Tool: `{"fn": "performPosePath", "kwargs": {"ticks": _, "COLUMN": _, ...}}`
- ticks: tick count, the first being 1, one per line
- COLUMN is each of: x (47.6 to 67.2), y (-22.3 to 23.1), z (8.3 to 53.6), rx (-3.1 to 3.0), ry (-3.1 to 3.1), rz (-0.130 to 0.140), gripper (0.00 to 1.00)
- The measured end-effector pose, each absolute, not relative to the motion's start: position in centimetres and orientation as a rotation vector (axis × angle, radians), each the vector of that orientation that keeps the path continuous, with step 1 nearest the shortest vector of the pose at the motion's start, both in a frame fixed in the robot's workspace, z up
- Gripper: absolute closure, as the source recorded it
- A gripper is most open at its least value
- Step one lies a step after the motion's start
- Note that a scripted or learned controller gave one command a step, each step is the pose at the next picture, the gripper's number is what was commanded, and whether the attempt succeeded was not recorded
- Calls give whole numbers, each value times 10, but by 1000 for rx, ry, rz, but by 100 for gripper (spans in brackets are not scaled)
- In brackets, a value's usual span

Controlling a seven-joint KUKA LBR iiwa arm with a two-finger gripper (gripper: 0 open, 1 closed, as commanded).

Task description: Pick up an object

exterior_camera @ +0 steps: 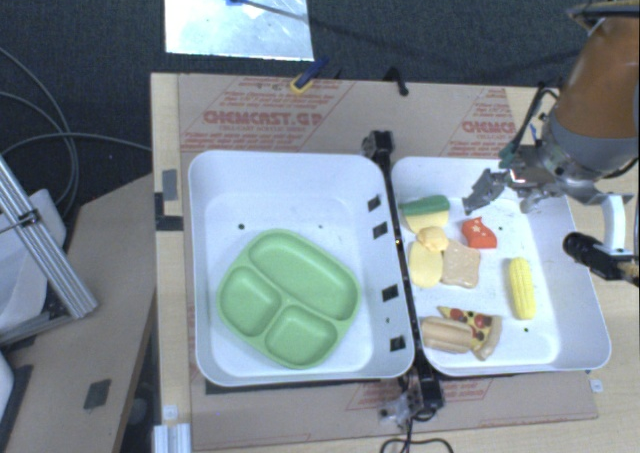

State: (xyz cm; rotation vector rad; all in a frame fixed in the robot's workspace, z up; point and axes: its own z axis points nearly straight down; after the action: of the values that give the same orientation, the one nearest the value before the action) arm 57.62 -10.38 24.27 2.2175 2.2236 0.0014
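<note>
Nearest the lower edge of the frame, a hot dog (pixel 446 334) and a pizza slice (pixel 481 329) are seen at the bottom of the right bin (pixel 570 351). Above them a slice of bread (pixel 461 267), pale yellow pieces (pixel 428 254), a green-topped piece (pixel 426 209) and a red piece (pixel 480 233) are gathered near the bin's left side, and a corn cob (pixel 521 287) is set apart to the right. The gripper (pixel 505 191) is seen spread open just above the red piece, with nothing between its fingers. A green divided plate (pixel 288 296) is held in the left bin (pixel 230 181)
</note>
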Motion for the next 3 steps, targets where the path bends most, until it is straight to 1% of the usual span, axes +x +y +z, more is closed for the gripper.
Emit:
{"fn": "performPosePath", "kwargs": {"ticks": 1, "x": 533, "y": -88, "z": 157, "rx": 2225, "ry": 2228, "rz": -6, "gripper": 0}}
{"fn": "performPosePath", "kwargs": {"ticks": 2, "x": 495, "y": -82, "z": 81, "rx": 2223, "ry": 2223, "rz": -1, "gripper": 0}}
{"fn": "performPosePath", "kwargs": {"ticks": 3, "x": 487, "y": -97, "z": 153, "rx": 2219, "ry": 2218, "rz": 4, "gripper": 0}}
